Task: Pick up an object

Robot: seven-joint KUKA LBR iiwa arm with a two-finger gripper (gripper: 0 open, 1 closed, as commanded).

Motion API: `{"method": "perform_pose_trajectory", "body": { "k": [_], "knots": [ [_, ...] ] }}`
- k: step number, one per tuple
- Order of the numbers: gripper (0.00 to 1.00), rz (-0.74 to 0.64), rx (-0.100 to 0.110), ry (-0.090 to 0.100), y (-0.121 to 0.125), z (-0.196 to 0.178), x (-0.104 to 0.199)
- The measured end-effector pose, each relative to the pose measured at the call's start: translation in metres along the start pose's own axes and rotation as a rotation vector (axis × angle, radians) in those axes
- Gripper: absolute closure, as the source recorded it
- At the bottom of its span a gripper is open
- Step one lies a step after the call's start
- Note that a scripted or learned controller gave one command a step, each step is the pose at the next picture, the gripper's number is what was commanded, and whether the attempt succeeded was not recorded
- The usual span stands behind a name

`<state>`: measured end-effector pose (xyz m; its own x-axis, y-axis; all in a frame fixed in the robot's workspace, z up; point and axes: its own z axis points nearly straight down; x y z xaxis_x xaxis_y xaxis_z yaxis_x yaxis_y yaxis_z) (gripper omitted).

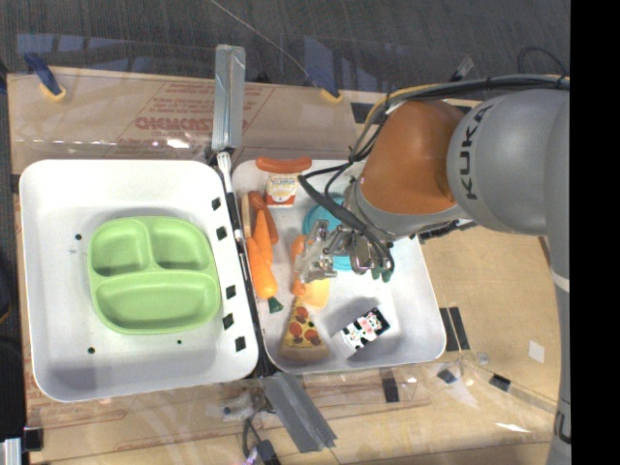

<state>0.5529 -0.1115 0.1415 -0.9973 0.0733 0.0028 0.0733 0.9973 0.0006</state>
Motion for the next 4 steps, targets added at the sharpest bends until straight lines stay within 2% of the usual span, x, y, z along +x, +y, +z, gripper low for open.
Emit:
{"method": "perform_pose_trajectory", "body": {
  "k": [1,2,3,4],
  "knots": [
    [1.00,-0.168,0.001,-0.006,-0.047,0.047,0.001],
    [1.00,-0.100,0.000,-0.003,-0.101,0.048,0.030],
    [1.00,-0.152,0.002,-0.013,-0.102,0.047,0.062],
    [1.00,-0.289,0.006,-0.015,-0.061,-0.072,0.055]
  ]
}}
